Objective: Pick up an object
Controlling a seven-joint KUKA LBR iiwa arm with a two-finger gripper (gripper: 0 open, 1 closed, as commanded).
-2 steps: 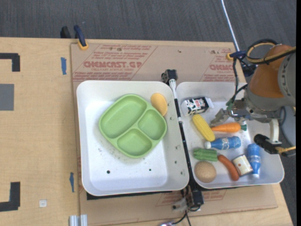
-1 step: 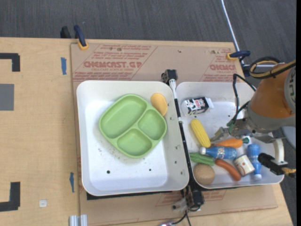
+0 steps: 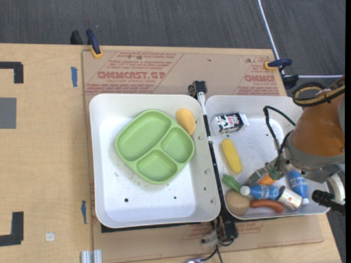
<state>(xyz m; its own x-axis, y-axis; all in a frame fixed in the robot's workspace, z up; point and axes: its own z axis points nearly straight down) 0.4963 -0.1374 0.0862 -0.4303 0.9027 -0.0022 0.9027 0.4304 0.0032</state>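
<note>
Beside the bumpy corn cob (image 3: 231,155) hovers the hand (image 3: 265,175).

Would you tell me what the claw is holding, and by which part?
It cannot be told: the claw sits low among the toys in the right bin.

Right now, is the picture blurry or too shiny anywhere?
In the camera view, light is even and soft, with no harsh glare on the white bins. The green plate and the corn look sharp. The pile of toys by the hand is small and crowded, so it is hard to make out.
</note>
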